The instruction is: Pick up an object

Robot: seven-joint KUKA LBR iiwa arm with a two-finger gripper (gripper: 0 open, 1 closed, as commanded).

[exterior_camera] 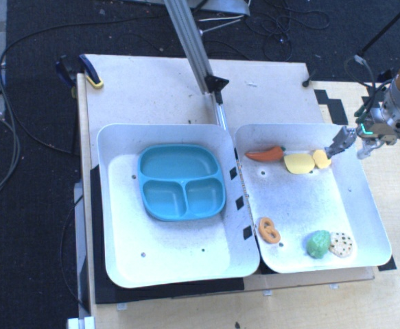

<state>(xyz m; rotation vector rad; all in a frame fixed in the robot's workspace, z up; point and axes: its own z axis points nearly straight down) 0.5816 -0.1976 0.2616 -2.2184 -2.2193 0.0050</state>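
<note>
We see the pincer (350,141) poised at the far right rim of the right bin (364,204), its two fingers slightly parted and nothing between them. The arm (398,112) enters from the right, and the table (186,91) carries both bins.

Step in hand, as we judge it: the approach. No object is grasped yet. The nearest candidate is a small yellow piece (321,159), just below and to the left of the pincer, seemingly close to the lower fingertip; whether they touch we cannot tell. Touching that piece, farther left of the pincer, lies a pale yellow lump (299,163), and beyond it, still farther left, a carrot (265,154).

The next move, in our view, calls for a short descent and a slight shift left so that the fingers straddle the small yellow piece, then a closure and a lift. The neighbouring lump leaves little room on that side.

Count, right bin: one carrot, one pale yellow lump, one small yellow piece, one pretzel (269,230), one green ball (317,244), one spotted cookie (341,245); the last three lie well below the pincer, the pretzel also to its left. In the left bin (117,252), far left of the pincer, sits one blue tray (182,182) with three compartments.
</note>
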